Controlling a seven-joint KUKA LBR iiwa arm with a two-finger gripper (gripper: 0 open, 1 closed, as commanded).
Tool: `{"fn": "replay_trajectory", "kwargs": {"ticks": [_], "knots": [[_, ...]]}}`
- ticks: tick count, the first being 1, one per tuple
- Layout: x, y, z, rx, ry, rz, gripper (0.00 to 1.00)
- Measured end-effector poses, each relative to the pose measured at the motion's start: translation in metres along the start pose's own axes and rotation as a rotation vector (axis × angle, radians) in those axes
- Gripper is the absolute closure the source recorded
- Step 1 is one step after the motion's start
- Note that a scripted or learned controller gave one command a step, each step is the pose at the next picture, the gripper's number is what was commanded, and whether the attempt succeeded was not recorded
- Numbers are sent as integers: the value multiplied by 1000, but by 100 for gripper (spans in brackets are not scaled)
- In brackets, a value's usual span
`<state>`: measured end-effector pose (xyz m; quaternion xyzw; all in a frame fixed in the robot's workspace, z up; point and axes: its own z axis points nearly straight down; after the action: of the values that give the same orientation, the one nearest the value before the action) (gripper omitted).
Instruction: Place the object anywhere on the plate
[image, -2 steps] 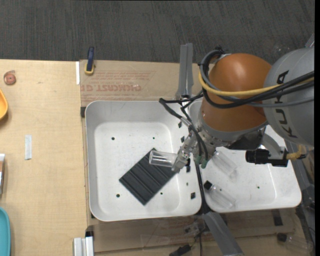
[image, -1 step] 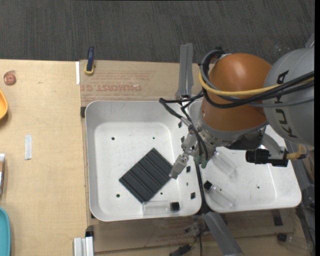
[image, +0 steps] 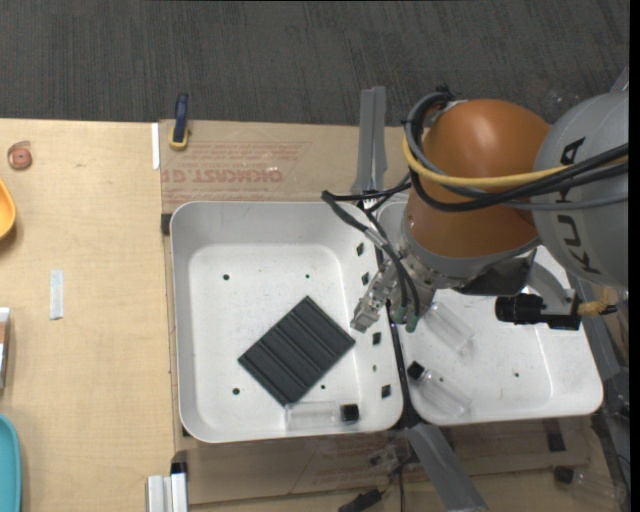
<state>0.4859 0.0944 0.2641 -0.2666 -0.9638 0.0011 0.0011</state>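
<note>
while the dark ribbed plate (image: 297, 349) lies bare and tilted in the left bin (image: 200, 300), down and to the left of the tool, the task looks barely begun, with nothing resting on the plate and the placing itself yet to be done. a kuka arm (image: 480, 190) leans in from the right, its orange wrist bulking over the seam between the two bins, the wrist pitched down so that the gripper (image: 372, 308) hangs at the inner wall of the left bin, just beside the plate's upper right corner but apart from it. whether the tool is open or closed cannot be told from this angle, nor whether it carries anything. clear plastic pieces (image: 445, 330), faint against the white, lie in the right bin (image: 560, 400) just to the right of and below the tool, and one of them is likely the object to be moved, though which cannot be told. a small clear block (image: 310, 412) and a black cube (image: 349, 411) sit at the left bin's near wall, below the tool.
</note>
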Motion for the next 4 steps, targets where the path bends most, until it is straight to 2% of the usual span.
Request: {"fn": "replay_trajectory", "kwargs": {"ticks": [1, 2, 3, 4], "knots": [[-67, 44, -30, -3, -5, -311, 100], [-32, 68, 33, -3, -2, -762, 100], [-70, 22, 4, -4, -6, -907, 100], [-70, 22, 4, -4, -6, -908, 0]]}}
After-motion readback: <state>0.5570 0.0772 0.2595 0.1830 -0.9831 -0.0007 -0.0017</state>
